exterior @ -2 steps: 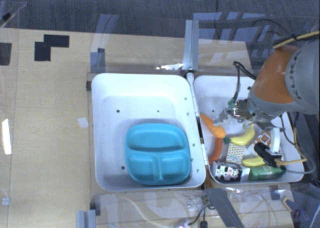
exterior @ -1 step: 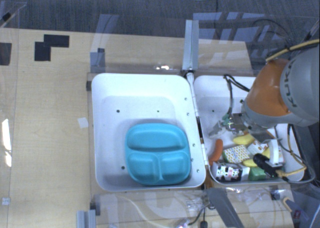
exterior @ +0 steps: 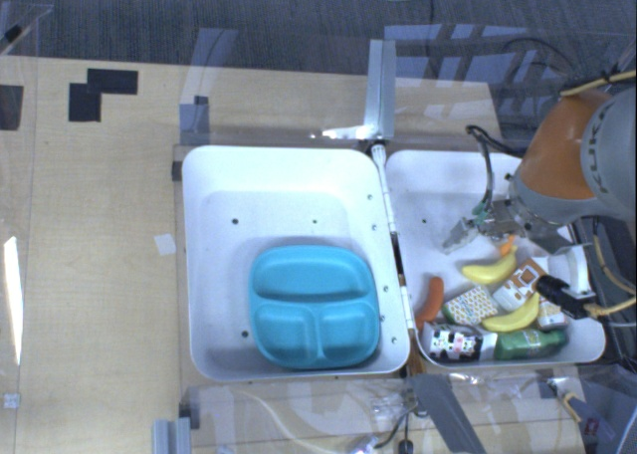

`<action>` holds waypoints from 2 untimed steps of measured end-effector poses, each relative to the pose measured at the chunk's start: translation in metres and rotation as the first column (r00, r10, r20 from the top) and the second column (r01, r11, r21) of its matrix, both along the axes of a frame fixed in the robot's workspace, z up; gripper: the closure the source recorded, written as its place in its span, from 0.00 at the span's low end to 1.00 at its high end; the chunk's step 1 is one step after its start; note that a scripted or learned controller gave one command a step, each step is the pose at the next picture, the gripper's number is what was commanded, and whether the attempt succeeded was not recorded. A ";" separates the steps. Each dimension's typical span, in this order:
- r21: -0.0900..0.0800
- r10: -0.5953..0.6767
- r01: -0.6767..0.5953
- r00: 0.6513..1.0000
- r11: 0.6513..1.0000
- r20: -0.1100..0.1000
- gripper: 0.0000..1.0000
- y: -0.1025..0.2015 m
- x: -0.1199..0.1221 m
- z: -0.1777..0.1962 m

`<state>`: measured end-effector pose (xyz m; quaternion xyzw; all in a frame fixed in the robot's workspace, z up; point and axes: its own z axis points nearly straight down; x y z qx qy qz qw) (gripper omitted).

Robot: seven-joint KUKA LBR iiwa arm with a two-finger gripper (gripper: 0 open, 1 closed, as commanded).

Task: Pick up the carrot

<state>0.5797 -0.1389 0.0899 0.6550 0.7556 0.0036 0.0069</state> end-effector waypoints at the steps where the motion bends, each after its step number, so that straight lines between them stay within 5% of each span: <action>1: 0.005 0.137 -0.137 0.990 0.991 -0.010 0.00 -0.057 0.016 0.020; 2: 0.020 -0.201 0.202 0.979 0.979 -0.023 0.00 -0.056 0.040 0.008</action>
